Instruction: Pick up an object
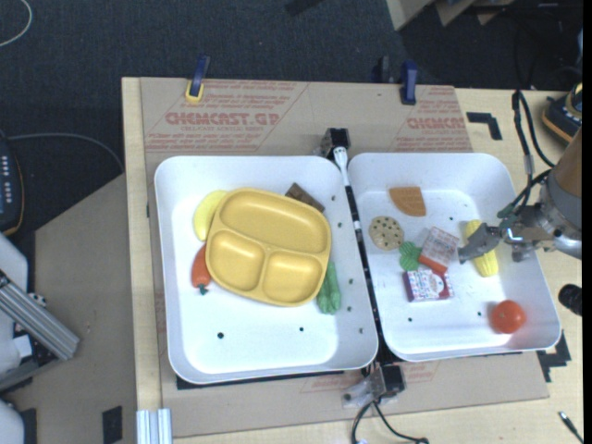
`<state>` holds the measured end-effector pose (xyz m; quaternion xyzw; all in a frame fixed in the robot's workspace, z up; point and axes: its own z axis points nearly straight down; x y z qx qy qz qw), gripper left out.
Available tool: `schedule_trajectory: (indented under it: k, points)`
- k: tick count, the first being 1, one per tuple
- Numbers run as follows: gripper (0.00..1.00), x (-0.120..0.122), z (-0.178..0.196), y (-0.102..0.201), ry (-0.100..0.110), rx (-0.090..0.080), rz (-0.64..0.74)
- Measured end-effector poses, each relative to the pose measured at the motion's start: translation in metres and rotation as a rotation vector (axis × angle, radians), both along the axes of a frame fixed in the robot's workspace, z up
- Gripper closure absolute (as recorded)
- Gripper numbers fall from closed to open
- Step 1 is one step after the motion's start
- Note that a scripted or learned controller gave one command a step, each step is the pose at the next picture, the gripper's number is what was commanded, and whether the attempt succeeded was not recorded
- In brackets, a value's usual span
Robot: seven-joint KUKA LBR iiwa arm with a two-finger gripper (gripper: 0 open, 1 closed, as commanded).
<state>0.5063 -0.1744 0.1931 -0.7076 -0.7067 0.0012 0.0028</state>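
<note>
My gripper (pixel 498 248) hangs over the right edge of the right bin (pixel 444 166), reaching in from the right. It is open, with one finger on each side of the upper end of a yellow corn cob (pixel 485 264) lying below it. Nothing is lifted between the fingers. Left of the cob lie a pinkish packet (pixel 440 242), a red and white packet (pixel 427 286), a small green piece (pixel 410 256) and a speckled cookie (pixel 386 232). An orange-brown slice (pixel 407 200) sits farther back, and a red tomato (pixel 507 316) rests near the front right corner.
The left bin (pixel 250 359) holds a yellow divided plate (pixel 268 246), with a yellow piece (pixel 205 213), a red pepper (pixel 200 269), a green leafy piece (pixel 329 292) and a brown piece (pixel 303 195) around its edges. Cables (pixel 524 132) hang near the arm at the right.
</note>
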Motion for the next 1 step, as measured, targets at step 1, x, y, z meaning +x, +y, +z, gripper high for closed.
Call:
schedule_trajectory:
  k: [1]
  points:
    - [0.00,-0.0083,-0.0544,-0.0068,0.001,0.001,0.000]
